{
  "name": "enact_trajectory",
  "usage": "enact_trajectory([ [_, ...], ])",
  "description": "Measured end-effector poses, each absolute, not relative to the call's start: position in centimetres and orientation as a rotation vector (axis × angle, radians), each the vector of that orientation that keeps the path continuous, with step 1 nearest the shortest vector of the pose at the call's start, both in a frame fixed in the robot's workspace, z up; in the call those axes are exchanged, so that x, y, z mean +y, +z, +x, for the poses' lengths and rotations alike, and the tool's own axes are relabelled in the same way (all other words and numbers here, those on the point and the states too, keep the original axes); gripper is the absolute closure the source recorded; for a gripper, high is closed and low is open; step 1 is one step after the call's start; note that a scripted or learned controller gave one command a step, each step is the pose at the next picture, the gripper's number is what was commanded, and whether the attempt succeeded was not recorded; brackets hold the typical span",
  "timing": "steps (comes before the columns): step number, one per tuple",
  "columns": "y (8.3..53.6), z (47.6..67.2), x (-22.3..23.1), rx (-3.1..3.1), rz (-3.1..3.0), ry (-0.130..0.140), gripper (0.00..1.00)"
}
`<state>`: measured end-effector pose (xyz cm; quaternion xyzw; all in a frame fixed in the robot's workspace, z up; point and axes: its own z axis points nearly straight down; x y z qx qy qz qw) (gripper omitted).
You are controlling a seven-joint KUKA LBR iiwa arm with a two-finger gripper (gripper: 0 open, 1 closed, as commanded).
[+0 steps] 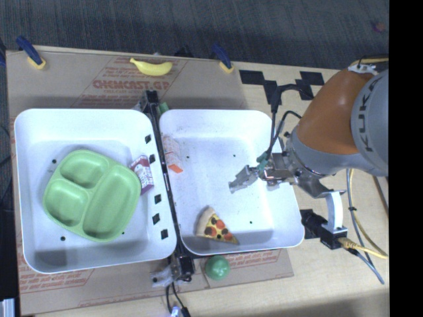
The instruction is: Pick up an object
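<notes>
The bench carries two white bins. The left bin holds a green divided plate and a small wrapper. The right bin holds a toy pizza slice at lower centre. The arm enters from the right edge; its claw sits above the pizza slice, fingers slightly parted, gripping nothing. A green ball lies below the bins.

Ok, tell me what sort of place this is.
Likely a robot-grasping test bench in a lab: two white bins clamped onto cardboard, toy items such as a pizza slice and a green divided plate, and a KUKA arm reaching in.
</notes>
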<state>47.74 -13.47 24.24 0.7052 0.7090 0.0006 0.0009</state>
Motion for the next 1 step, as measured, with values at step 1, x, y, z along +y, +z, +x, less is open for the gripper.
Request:
enact_trajectory([
  [1, 14.29, 55.67, -19.50, 2.229, 2.217, -0.004, 0.00],
])
